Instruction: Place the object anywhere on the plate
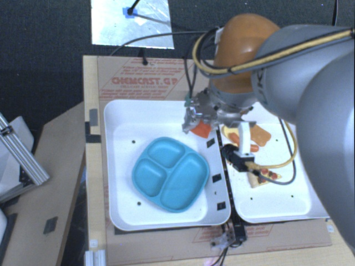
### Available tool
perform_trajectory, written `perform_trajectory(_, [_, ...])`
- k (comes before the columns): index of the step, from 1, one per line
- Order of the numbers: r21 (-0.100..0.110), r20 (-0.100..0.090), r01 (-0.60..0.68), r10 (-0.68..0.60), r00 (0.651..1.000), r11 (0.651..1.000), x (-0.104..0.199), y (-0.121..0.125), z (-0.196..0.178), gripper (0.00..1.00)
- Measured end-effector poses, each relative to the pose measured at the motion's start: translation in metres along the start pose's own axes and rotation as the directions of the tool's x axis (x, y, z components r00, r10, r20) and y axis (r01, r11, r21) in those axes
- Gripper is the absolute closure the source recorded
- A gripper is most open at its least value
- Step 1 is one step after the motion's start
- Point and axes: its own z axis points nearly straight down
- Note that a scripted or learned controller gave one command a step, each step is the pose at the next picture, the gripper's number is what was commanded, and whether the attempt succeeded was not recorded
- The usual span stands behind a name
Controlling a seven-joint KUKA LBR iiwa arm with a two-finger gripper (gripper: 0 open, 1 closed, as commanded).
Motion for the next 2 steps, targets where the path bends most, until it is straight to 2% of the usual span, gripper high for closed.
perform_trajectory(1, [0.000,0.000,0.001,-0.001,1.000,1.000,0.051,0.014,-0.002,1.00])
perform_trajectory(2, [0.003,0.001,0.000,0.000,1.000,1.000,0.099,0.016,0.022,1.00])
